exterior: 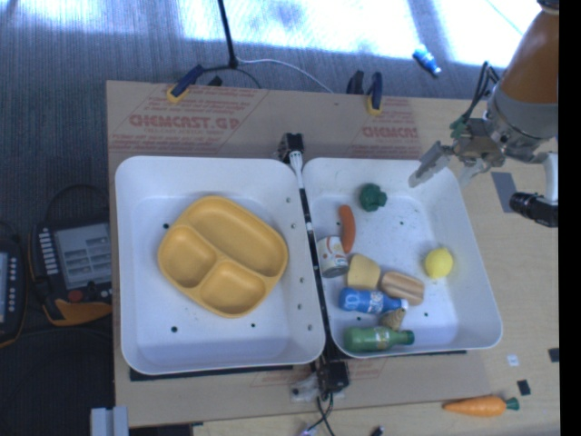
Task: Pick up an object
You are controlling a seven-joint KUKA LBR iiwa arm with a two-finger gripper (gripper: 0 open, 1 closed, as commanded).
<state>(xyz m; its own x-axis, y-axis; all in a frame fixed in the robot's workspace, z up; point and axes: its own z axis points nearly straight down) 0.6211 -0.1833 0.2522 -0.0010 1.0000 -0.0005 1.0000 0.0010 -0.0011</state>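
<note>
The right bin [472, 271] holds several toy foods: a green broccoli piece [371, 197], a small carrot [347, 228], a tin can [332, 256], a yellow lemon [438, 262], a yellow block [363, 272], a tan bread roll [402, 286], a blue bottle [367, 302] and a green bottle [379, 339]. My gripper [443, 173] hangs above this bin's far right corner, to the right of and above the broccoli. Its fingers stand open with nothing between them.
The left bin [136, 243] holds a yellow divided plate [223, 255]. A second carrot [481, 406] lies on the bench outside the bins at the front right. Clamps and cables sit along the board's far edge [272, 94].
</note>
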